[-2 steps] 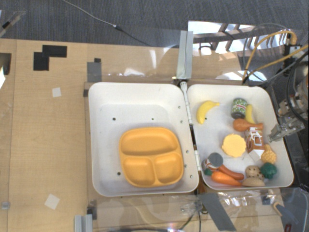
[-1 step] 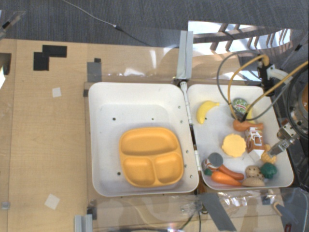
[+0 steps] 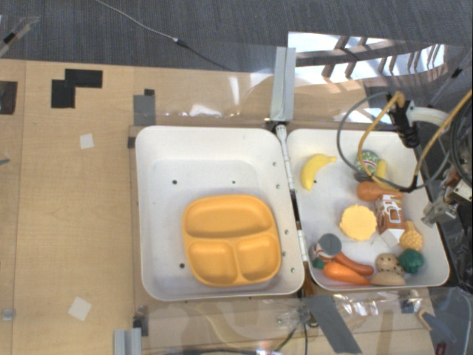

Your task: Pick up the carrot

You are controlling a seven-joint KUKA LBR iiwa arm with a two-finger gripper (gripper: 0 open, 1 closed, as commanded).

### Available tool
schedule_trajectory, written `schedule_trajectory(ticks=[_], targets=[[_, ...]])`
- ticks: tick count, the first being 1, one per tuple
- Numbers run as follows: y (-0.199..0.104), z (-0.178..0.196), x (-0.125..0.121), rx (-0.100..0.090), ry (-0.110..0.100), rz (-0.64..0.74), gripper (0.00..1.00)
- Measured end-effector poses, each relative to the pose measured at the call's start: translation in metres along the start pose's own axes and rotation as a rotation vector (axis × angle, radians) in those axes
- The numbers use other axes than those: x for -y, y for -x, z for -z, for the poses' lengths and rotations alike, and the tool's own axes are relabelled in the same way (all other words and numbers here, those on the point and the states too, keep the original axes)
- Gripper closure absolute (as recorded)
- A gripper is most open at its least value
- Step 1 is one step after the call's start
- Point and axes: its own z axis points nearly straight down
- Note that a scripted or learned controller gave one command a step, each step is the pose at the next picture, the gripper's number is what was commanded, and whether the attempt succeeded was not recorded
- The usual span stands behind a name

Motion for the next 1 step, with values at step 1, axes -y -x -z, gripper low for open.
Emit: schedule_trajectory(ticks=[1], targets=[[0.0070,0.0359,-0.0010,-0.003,0.000,0.377,1.00]])
